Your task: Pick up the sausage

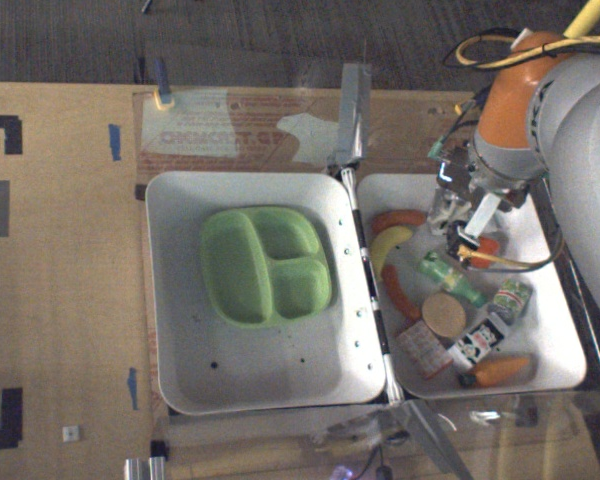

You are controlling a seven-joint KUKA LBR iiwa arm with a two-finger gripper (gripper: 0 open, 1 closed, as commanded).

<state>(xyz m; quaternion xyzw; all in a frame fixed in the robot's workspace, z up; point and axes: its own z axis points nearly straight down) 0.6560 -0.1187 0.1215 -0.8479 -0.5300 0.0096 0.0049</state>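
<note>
A tan, cardboard-like bench (60, 298) carries two shallow white bins side by side, with strips of blue tape (114, 142) and black corner marks on its bare left part, and dark carpeted floor (280, 18) beyond its far edge. The left bin (180, 368) holds a green divided plate (267, 265) lying flat near its middle. The right bin (565, 353) is crowded: a yellow banana (387, 244) near the dividing wall, a reddish sausage (400, 290) lying at a slant just below the banana, a green bottle (452, 278), a round tan disc (444, 315), a small green can (510, 298), a black-and-white carton (478, 344) and an orange carrot (501, 370) along the near wall. The arm (525, 98) reaches in from the right, its orange band above the wrist, and the end effector (462, 233) hangs over the upper middle of the right bin, apart from the sausage; its fingers are too blurred to say whether they are spread or pressed together, and nothing can be made out between them. A yellow cable (490, 53) loops above the arm.
</note>
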